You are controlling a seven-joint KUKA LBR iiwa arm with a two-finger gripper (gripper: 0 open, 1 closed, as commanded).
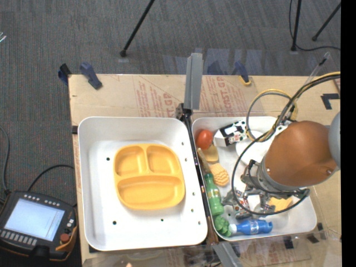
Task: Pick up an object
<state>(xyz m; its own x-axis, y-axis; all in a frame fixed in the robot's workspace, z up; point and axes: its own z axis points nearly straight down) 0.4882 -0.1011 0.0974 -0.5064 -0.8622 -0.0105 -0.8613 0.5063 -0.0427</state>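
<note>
Tray (149, 177) in left bin (92, 149); right bin (303, 218) holds ball (204, 138) at back, bottles (213, 193) along left wall, gripper (251, 200) above

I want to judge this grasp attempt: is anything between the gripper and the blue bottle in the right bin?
Nothing visible. The gripper hangs just above the blue bottle, which lies flat by the right bin's near wall, a green bottle to its left.

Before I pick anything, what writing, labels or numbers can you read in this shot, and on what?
Nothing reads cleanly.
Cardboard sheet under the bins: red printed lettering, upside down and too blurred to quote.
Blue bottle in the right bin: label too small to read.
Black-and-white box: markings unreadable.
Pendant screen: blank glare.
</note>
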